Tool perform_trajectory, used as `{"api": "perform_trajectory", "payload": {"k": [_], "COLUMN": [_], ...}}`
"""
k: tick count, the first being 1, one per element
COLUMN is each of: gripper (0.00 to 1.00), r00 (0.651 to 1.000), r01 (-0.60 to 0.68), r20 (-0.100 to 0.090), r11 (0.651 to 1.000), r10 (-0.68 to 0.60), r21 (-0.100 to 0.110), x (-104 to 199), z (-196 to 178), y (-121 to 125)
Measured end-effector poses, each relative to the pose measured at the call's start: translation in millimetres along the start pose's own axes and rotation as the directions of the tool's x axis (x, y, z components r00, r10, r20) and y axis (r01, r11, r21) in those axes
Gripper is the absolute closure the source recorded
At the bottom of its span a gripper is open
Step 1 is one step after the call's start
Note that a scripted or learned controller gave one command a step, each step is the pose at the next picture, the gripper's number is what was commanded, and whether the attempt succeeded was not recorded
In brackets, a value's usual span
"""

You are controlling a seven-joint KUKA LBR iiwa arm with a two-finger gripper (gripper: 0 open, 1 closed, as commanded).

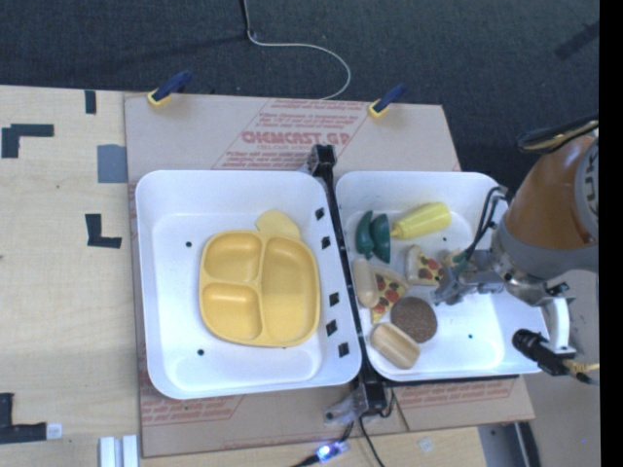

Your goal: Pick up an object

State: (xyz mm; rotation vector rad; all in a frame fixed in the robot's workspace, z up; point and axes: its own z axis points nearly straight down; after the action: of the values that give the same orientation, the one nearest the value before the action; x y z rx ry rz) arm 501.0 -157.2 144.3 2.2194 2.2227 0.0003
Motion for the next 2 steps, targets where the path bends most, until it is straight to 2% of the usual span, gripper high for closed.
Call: {"api": "perform_trajectory", "payload": {"k": [2], "gripper": [1.00], "r00": [1.000], "r01": [0.000], "r20": [0.000], "r11": [1.000], "r10": [0.000], "r21": [-0.001], "x": [-1.4], "z": [-82.1], "y": [4.9]}}
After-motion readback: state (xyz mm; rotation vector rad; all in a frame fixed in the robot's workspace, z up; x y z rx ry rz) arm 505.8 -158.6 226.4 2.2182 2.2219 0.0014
